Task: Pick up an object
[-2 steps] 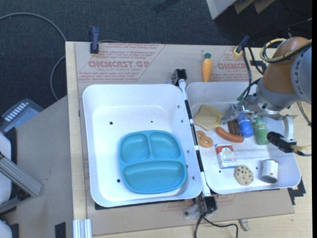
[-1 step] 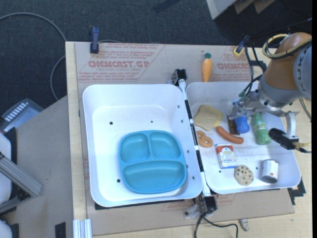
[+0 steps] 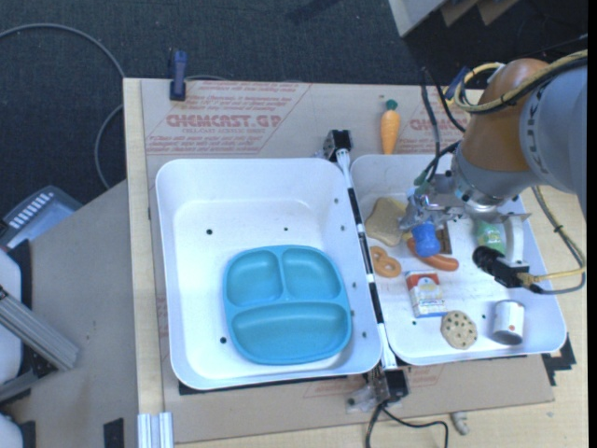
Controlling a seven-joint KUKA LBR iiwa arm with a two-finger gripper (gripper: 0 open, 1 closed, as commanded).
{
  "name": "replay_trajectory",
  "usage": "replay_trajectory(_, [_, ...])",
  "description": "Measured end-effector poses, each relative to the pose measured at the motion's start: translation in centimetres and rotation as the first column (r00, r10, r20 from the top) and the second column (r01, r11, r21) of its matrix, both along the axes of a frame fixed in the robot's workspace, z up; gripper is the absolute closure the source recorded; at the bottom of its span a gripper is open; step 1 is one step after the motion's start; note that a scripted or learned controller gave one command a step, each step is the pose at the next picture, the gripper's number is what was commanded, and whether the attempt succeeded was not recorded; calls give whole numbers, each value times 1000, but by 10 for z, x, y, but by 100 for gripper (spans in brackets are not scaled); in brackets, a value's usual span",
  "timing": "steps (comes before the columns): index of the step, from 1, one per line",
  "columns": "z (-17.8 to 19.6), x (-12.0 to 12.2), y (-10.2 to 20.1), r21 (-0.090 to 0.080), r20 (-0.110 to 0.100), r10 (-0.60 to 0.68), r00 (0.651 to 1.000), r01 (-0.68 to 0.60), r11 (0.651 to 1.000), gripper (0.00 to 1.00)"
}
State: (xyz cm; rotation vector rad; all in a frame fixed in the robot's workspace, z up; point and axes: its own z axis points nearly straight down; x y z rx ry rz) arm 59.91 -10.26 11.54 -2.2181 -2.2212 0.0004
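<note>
My gripper point(image 3: 422, 220) reaches down into the right bin point(image 3: 541, 329), near its upper left part. Directly under it sits a small blue object point(image 3: 425, 242), touching or nearly touching the gripper tip; no grasp on it is visible. A tan bread-like piece point(image 3: 383, 220) lies just left of the gripper. An orange-red sausage point(image 3: 438, 262) lies just below the blue object. Further down are an orange ring point(image 3: 384, 266), a red and white carton point(image 3: 426, 295), a cookie point(image 3: 458, 329) and a silver can point(image 3: 507, 322). A green item point(image 3: 492, 237) is partly hidden by the wrist.
The left bin point(image 3: 187, 203) holds a blue divided plate point(image 3: 285, 302). A toy carrot point(image 3: 389, 129) lies on the bench behind the right bin. A blue clip point(image 3: 177, 73) sits at the bench's far left edge. The arm covers the right bin's upper right corner.
</note>
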Motion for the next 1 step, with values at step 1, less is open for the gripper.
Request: replay_trajectory(1, [94,-3,78,-1,4,0,1000,0,1000,100])
